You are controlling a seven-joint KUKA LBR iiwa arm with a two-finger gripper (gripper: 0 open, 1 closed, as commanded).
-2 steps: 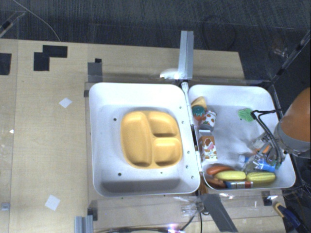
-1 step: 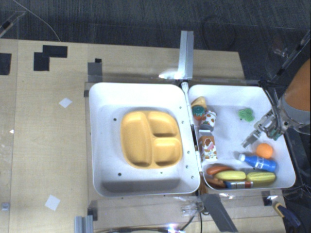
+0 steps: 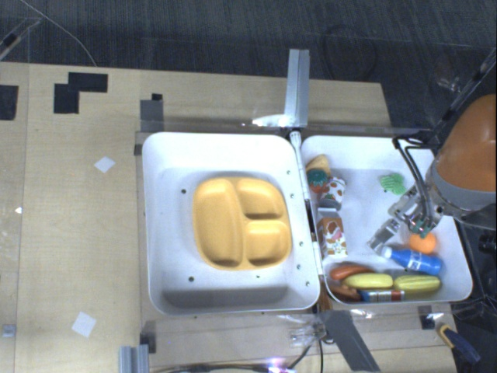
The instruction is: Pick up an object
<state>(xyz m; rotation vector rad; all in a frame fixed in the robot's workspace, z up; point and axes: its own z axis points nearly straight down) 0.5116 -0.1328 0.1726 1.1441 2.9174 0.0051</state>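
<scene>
Several toys are crowding the pincer (image 3: 390,232), its state untellable; you are best targeting the orange ball (image 3: 423,242) just right.

Yellow tray (image 3: 237,225) in white bin (image 3: 167,177); blue bottle (image 3: 416,262), orange ball (image 3: 423,242).

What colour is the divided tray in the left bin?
Yellow tray, plain, seen in the camera view.

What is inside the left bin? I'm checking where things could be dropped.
The left bin holds one thing: a yellow compartment tray, lying flat with its three sections facing up. Whatever sits beneath the tray is covered.
</scene>
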